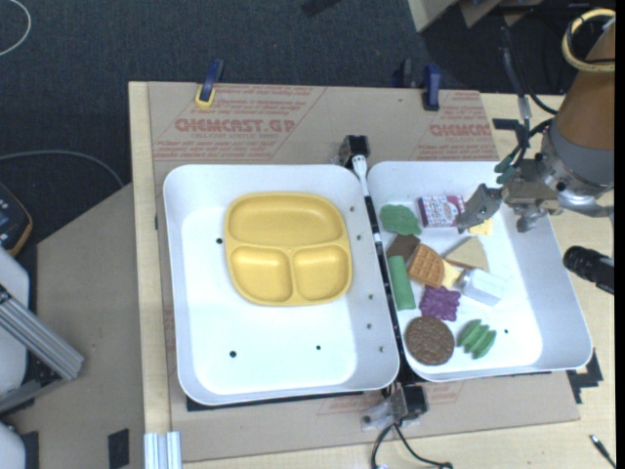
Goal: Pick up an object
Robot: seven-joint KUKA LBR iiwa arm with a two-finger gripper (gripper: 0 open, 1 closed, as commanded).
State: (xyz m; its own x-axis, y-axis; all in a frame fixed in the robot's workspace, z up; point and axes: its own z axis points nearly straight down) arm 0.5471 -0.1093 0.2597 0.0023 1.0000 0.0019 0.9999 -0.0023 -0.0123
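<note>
Hovering over the right bin (557,291), the gripper (485,206) has fingers whose spread cannot be told; nothing shows between them. A purple packet (439,208) lies just left, a yellow piece (480,227) beneath, a wedge (469,254) below.

The grey arm (586,125) with its orange band comes in from the right and bends down at the wrist, and its gripper (480,206) points to the left and down, low and near the top, but its fingers are too small and dark to make out
</note>
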